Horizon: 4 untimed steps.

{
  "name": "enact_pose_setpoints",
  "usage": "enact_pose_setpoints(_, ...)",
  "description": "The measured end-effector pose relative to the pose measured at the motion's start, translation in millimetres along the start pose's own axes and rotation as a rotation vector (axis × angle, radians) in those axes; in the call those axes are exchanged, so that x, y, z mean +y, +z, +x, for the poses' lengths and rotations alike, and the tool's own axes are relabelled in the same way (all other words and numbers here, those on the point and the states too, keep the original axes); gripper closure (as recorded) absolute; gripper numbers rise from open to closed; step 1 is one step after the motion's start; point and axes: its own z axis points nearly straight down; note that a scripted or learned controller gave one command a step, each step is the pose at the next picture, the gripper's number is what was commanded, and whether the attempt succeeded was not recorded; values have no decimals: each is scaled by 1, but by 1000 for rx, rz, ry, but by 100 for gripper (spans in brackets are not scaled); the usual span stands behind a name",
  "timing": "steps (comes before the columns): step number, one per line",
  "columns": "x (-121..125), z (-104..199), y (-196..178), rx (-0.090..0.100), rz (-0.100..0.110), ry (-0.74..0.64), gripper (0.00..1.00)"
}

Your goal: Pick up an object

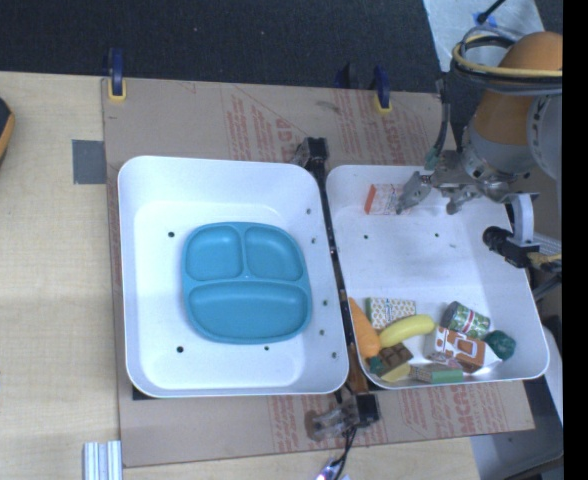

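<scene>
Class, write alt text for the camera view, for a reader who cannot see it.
The gripper hangs over the right bin beside a small orange packet, with toy food heaped at that bin's near edge. The left bin holds a blue divided plate.

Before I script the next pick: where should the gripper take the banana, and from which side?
Take the banana at its middle, from straight above, gripper closing across its narrow width. It lies flat and curved, crowded by the carrot and other toys, so a sideways approach looks blocked.
</scene>
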Motion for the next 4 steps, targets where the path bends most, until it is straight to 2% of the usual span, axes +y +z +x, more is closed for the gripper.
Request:
enact_pose_setpoints(1,-1,-48,31,0,3,0,0)
enact_pose_setpoints(2,-177,17,24,-10,-27,-10,0)
enact_pose_setpoints(3,-57,39,28,1,-9,-9,0)
enact_pose_setpoints(4,2,-1,28,-1,-4,-5,0)
